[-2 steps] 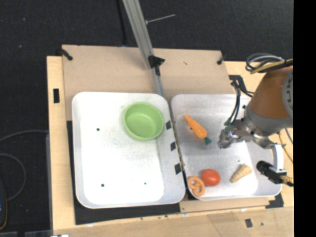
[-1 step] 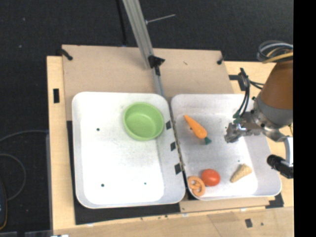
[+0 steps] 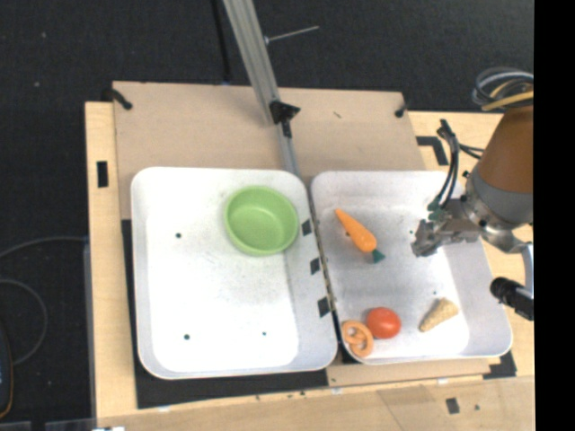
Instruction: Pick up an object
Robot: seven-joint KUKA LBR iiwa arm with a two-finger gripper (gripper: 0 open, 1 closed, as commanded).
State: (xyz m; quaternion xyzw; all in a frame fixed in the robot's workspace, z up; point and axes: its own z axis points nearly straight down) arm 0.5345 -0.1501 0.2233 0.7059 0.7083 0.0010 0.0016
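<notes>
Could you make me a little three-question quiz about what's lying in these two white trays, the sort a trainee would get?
1. True or false: the green bowl sits in the right bin.
2. Which item lies closest to the gripper?
A. toy carrot
B. tomato
C. pretzel
3. Fill in: the tan wedge lies near the right bin's ____ corner, on the arm's side.

Key
1. False: it sits in the left bin, toward its far edge.
2. A: the carrot lies just across a bare patch from the gripper; the tomato and pretzel are at the near edge.
3. Near.
</notes>
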